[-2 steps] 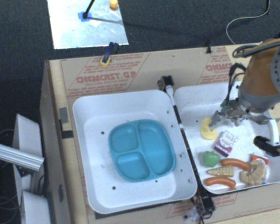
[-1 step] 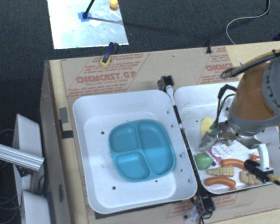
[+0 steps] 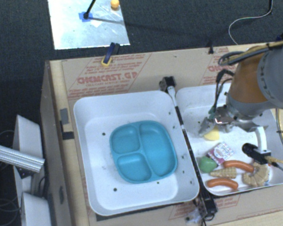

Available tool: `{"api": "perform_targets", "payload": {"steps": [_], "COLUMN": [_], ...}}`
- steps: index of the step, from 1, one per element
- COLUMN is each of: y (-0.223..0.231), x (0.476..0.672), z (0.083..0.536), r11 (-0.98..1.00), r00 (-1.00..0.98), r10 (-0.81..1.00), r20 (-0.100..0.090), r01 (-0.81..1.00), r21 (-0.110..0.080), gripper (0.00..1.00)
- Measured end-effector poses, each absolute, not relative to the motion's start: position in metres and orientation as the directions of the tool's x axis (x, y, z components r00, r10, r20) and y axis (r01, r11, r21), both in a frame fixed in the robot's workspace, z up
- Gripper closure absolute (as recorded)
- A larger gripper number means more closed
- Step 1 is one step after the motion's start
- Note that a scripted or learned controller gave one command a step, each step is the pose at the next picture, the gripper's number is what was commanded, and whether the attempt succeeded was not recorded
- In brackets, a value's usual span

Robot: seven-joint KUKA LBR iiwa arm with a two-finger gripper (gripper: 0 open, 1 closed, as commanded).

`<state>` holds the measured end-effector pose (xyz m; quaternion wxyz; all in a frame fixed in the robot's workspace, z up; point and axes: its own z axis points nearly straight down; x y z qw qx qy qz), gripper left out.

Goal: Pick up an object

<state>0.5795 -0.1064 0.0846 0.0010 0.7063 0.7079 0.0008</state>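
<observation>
Item: my pincer (image 3: 208, 126), right bin (image 3: 191, 98) upper-left, above yellow piece (image 3: 212, 135); grip state: cannot tell. Bench board (image 3: 126, 68) print: "CHEMCAST GP".

A blue tray (image 3: 142, 151) with three compartments lies in the middle of the left bin (image 3: 88, 116). Both bins rest on a cardboard sheet (image 3: 121, 74) with red print, which covers the bench. A yellow and blue clip (image 3: 109, 54) sits at the sheet's far edge. Beyond it, on the dark floor, lies a shiny panel (image 3: 69, 21) bearing a small orange ball (image 3: 115, 3) near its far right corner. A metal bar (image 3: 13, 155) lies slanted off the bench's left edge.
</observation>
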Motion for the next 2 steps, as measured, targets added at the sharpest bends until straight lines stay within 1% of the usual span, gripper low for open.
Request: {"api": "perform_targets", "payload": {"steps": [1, 2], "y": [-0.106, -0.106], "x": [0.581, 0.581], "z": [0.096, 0.106], "r11": [0.005, 0.007], "r00": [-0.005, -0.007], "r10": [1.000, 1.000], "r20": [0.000, 0.000], "r01": [1.000, 1.000], "r21": [0.005, 0.007], "gripper": [1.00, 1.00]}}
